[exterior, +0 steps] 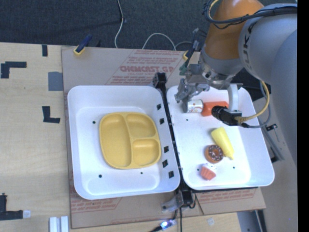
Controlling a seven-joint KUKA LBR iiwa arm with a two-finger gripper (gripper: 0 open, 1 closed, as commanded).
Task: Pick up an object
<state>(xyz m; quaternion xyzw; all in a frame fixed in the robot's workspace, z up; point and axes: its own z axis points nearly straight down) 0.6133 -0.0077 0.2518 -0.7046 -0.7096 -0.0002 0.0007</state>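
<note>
A light wooden bench (29,144) carries a brown cardboard sheet (120,66), and on that sheet sit 2 shallow white bins side by side, with dark carpet (72,8) beyond the bench's far edge and a thin cable (119,13) trailing across it. The left bin (79,100) holds 1 yellow divided plate (129,140) near its middle. The right bin (256,173) holds a yellow cone-shaped toy (222,141) near its middle, a chocolate doughnut (213,153) touching the cone's lower end, a small cupcake (207,171) toward the near edge, and an orange and white object (206,108) by the far left corner. The grey arm (270,37), with its orange band (231,13), reaches in over the right bin's far edge, wrist pointing down. The gripper (187,99) hangs just beside the orange and white object; whether it grasps anything I cannot tell.
</note>
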